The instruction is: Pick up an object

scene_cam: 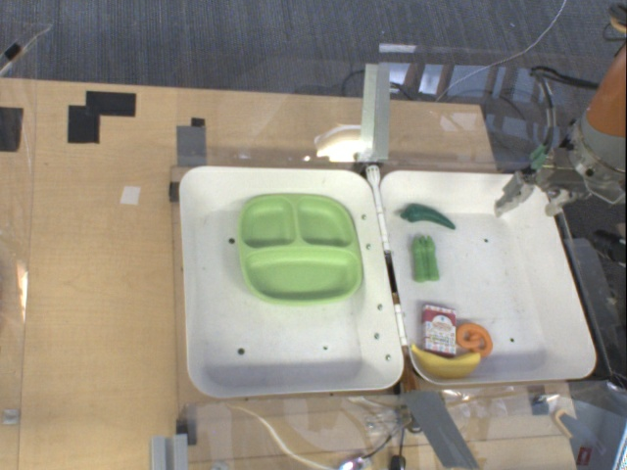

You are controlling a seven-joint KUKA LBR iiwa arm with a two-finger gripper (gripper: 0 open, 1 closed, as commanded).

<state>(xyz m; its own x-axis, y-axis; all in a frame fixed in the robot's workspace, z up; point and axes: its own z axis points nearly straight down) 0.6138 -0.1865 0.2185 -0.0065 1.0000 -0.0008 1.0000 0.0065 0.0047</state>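
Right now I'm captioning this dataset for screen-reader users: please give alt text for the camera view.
The gripper hangs open over the right bin's far right corner, holding nothing. That bin holds a dark green pepper, a light green piece, a small red box, an orange ring and a banana. The left bin holds a green divided plate.

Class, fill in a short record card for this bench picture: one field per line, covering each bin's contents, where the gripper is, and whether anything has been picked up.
Left bin: green divided plate
Right bin: dark green pepper, light green piece, small red carton, orange ring, banana
Gripper: above the right bin's far right corner, apart from all items
Held: nothing between the fingers
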